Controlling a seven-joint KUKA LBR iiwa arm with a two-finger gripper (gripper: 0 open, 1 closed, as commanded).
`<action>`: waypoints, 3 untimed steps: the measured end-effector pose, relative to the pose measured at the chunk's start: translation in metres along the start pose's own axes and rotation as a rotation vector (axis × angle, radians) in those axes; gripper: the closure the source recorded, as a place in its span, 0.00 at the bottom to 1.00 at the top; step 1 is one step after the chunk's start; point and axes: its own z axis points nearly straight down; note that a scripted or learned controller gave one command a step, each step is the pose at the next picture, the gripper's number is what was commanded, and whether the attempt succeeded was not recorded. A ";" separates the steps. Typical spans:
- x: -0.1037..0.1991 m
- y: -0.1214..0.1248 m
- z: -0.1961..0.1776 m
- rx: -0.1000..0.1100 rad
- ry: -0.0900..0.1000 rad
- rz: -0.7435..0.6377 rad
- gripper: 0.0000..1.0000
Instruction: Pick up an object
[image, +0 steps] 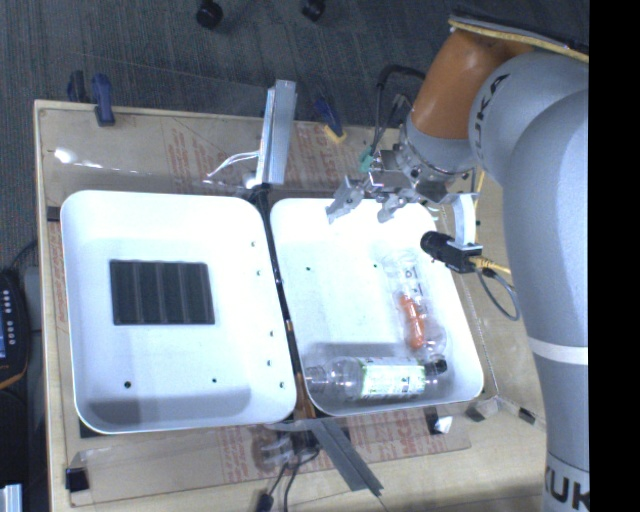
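My gripper (366, 204) hovers over the far edge of the right bin (330, 300), its two fingers spread apart with nothing between them. A clear plastic bottle with a green label (378, 378) lies on its side along the right bin's near wall. A clear packet holding an orange item (413, 305) lies lengthwise by the bin's right wall, nearer to me than the gripper. A dark ribbed rectangular block (162, 292) lies flat in the left bin (90, 240).
The grey arm with its orange band (455, 85) fills the right side above the bench. A black cylinder with a cable (450, 250) sticks out by the right bin's right rim. A metal upright (277, 130) stands between the bins at the back.
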 end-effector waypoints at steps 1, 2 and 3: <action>-0.068 -0.086 0.026 -0.002 -0.001 -0.061 0.00; -0.066 -0.103 0.019 -0.002 0.000 -0.089 0.00; -0.065 -0.095 0.030 -0.001 0.002 -0.190 0.00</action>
